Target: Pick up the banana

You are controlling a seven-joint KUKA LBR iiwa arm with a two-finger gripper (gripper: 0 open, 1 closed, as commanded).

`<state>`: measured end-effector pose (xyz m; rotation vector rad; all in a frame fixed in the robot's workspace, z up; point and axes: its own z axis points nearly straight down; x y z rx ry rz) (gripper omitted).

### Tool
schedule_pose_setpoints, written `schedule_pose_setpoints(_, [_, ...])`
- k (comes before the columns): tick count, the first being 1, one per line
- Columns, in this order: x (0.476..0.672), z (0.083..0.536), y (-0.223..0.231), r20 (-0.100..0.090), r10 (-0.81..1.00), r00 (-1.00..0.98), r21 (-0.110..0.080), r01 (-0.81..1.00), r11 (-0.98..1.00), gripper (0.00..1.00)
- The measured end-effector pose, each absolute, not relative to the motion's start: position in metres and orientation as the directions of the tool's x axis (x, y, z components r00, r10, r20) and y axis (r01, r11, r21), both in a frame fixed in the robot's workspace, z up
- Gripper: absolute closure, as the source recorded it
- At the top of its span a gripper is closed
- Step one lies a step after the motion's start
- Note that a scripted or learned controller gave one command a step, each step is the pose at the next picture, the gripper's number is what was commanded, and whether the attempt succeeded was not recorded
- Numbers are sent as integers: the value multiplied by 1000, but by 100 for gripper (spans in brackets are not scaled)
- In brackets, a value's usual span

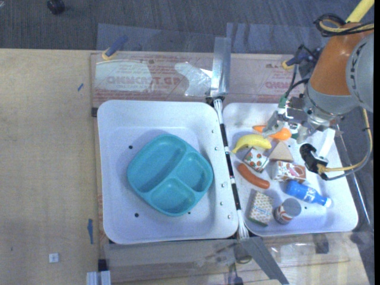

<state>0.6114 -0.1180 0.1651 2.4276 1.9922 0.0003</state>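
On the bench's right shallow white bin (pixel 347 215), the curved yellow banana (pixel 251 142) lies lengthwise left-right, just left of the 2-finger gripper (pixel 284 119), whose grip state I cannot tell.

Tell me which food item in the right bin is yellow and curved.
The banana, at the pile's upper left, beside the bin divider. The hot dog below is red and straight.

Banana (pixel 251 142): yellow, curved, lying flat in upper-left part of right bin (pixel 344 218), ends curling down toward cam's near side. Sitting just above a small printed box (pixel 256 158), w/ an orange piece (pixel 279 134) by its right tip.
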Motion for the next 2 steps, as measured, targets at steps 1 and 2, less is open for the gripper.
schedule_pose_setpoints(1, [630,109,-99,2,984,177,24,984,-177,0])
schedule_pose_setpoints(2, [612,104,-95,-1,998,61,43,997,-60,0])
